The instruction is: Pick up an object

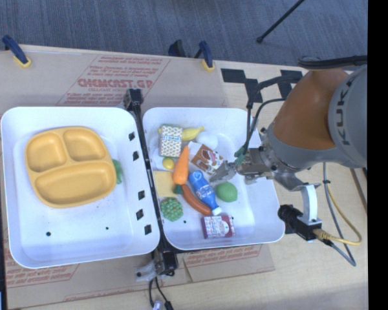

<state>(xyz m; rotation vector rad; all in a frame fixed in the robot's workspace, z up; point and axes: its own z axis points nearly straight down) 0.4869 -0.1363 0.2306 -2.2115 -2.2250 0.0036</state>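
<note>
Here, the gripper (227, 171) sits low inside the right-hand shallow white plastic bin (262, 221), its metal tip just above a round green ball-like toy (227, 192) and right beside a small brown-and-white printed carton (207, 158). Whether the jaws are spread or closed cannot be told from this slanted view, and nothing is plainly seen between them. Behind the tip, the grey wrist runs out to the right, and the broad orange band (307, 112) of the arm rises over the bin's right wall, with black and yellow cables trailing near it.

Around the tip lie the other objects: a blue plastic bottle with a white cap (202, 189) just left of the green ball, an orange carrot-shaped toy (181, 165) beside the bottle, a reddish sausage-shaped toy (195, 202) below it, a checked yellow-and-white box (170, 140) and a yellow banana toy (193, 134) toward the far wall, a bumpy green round toy (171, 208) near the divider, and a small red-and-white packet (217, 226) near the front wall.

In the left-hand white bin (26, 241) rests a yellow three-compartment plastic tray (70, 165).
</note>
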